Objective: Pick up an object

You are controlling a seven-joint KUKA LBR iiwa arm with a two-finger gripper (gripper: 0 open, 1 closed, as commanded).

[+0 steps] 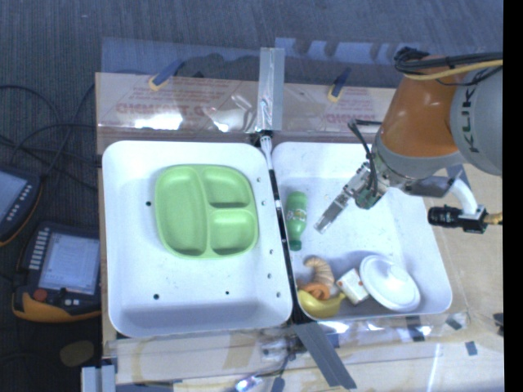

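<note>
Right bin (425, 243), fingers (328, 216) beside green bottle (295, 219), banana (320, 303) near

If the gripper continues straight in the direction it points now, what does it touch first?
Probably the green bottle. The gripper slants down-left in the right bin, and the bottle lies just beyond its tip by the divider. Its height is unclear, so it might meet the bin floor first.

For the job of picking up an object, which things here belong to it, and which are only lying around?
Belong to the job:
- hand, over the right bin
- green bottle
- banana
- white lid-like dish
- small white block
- brownish curled item

Only lying around:
- green divided tray in the left bin
- tablet beside the bench
- cables
</note>
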